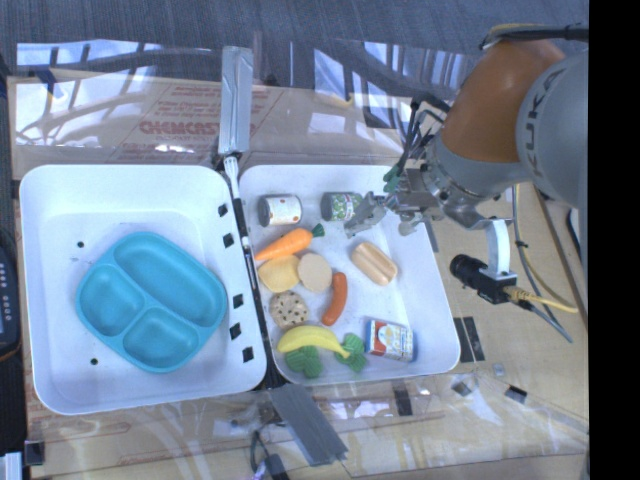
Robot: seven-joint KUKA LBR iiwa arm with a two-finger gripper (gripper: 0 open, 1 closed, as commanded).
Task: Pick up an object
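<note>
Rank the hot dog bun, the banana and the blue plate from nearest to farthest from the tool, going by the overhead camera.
Measured from the tool:
1. Hot dog bun, just below the tool in the right bin.
2. Banana, near the right bin's front edge.
3. Blue plate, across in the left bin.

Robot lab: KUKA arm, 2 white bins, toy food.

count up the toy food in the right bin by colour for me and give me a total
Orange or red: 2, carrot, sausage
Yellow: 2, banana, potato
Green: 2, broccoli pieces
Tan: 3, bun, cookie, round slice
Cans/cartons: 3
Total: 12
</note>
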